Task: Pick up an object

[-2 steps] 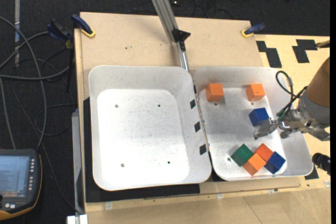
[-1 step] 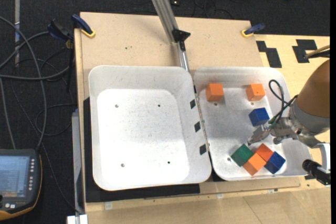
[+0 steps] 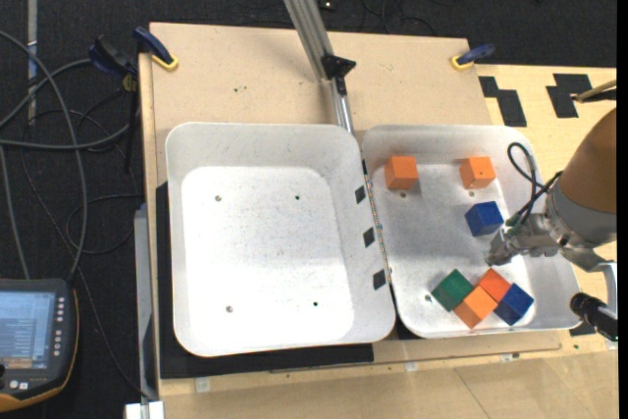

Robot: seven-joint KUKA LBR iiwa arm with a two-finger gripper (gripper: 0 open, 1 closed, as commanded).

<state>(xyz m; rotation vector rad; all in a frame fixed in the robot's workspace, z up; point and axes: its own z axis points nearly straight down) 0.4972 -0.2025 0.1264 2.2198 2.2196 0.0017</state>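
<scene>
Grey metal claw (image 3: 506,245) low over the right shallow white plastic bin (image 3: 417,144), near its right edge; whether clenched or released, cannot tell. Small blue cube (image 3: 483,218) just beside, toward the bin's far edge. Cluster of green cube (image 3: 453,290), orange cubes (image 3: 482,297) and another blue cube (image 3: 515,304) by the near edge.

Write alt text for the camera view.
A grey robot arm's gripper hangs over the right white bin, just above a tight cluster of green, orange and blue cubes. Two orange cubes and a blue cube lie apart farther back; the left bin adjoins it.
</scene>
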